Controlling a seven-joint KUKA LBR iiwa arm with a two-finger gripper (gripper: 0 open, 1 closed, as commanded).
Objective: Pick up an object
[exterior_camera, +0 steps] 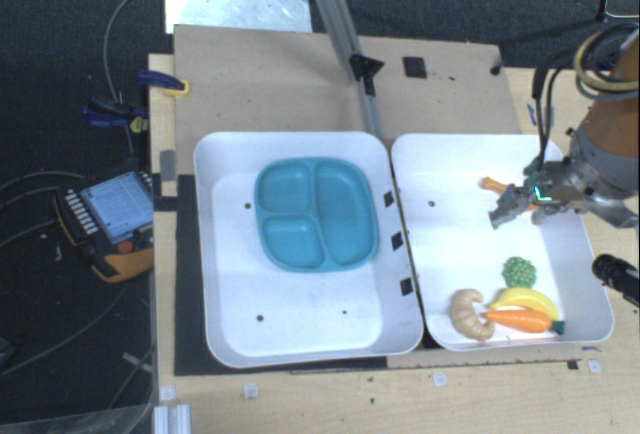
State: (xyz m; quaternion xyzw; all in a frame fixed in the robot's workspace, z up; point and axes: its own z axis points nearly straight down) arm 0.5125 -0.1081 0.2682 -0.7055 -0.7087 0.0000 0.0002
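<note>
Above: gripper (512, 205) positioned over the far part of the right bin (440, 252).
Whether the claw is open or closed cannot be told. A croissant (470, 313), banana (528, 300), carrot (520, 320) and broccoli (518, 272) are grouped at the bin's near right corner; a blue divided plate (316, 214) is seated in the left bin (230, 312).

I work in a robotics lab, not a home or a shop. My bench (300, 82) is a bare brown board laid over dark carpet (70, 2), with loose cables (130, 12) trailing off its left edge. Clamps (150, 82) grip that same edge. A handheld control pendant (110, 222) lies on the floor beside it. A metal pole (335, 12) slants up from the bench's far edge, and two white bins (300, 342) sit side by side on the board.
</note>
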